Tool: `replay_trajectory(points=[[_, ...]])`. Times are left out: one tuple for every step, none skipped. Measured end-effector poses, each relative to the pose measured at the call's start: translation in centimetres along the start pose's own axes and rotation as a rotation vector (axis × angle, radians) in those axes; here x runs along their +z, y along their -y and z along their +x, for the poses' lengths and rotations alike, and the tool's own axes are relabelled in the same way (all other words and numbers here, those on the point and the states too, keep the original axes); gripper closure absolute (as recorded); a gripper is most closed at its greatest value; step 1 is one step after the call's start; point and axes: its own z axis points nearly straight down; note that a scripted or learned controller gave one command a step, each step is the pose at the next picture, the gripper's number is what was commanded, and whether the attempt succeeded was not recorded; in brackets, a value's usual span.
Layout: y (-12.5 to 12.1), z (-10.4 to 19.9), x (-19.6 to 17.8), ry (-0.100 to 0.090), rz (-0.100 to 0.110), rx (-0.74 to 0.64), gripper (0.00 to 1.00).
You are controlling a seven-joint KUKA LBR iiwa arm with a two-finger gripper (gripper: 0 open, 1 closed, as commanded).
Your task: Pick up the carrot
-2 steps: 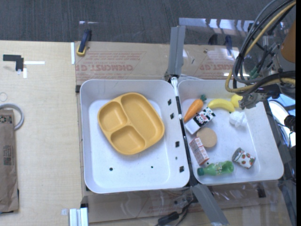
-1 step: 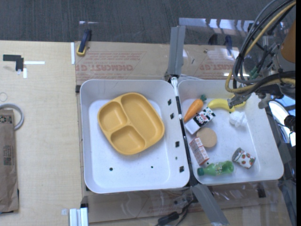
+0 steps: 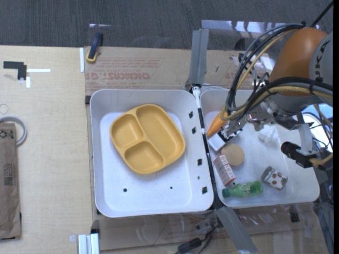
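The cardboard sheet (image 3: pixel 139 67) behind the left bin carries red printed letters — they appear upside down, and the large line seems to read "CHEMCAST", with a smaller line above it too small to read. The brown paper bag (image 3: pixel 9 179) at the left edge has small dark print — too small to read.

A pale wooden bench (image 3: pixel 42 142) fills the left side, under even light. Beyond it runs dark grey carpet (image 3: pixel 132 9). Brown cardboard (image 3: pixel 132 67) with red print lies flat behind the bins. A brown paper bag (image 3: pixel 8 179) rests at the bench's left edge, near a black bracket (image 3: pixel 16 67).
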Motion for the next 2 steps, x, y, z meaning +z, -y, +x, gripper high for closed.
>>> replay_trajectory(points=[[0.05, 2.36, 0.09, 0.000, -0.001, -0.224, 0.00], [0.02, 2.16, -0.78, 0.002, -0.002, -0.220, 1.00]])
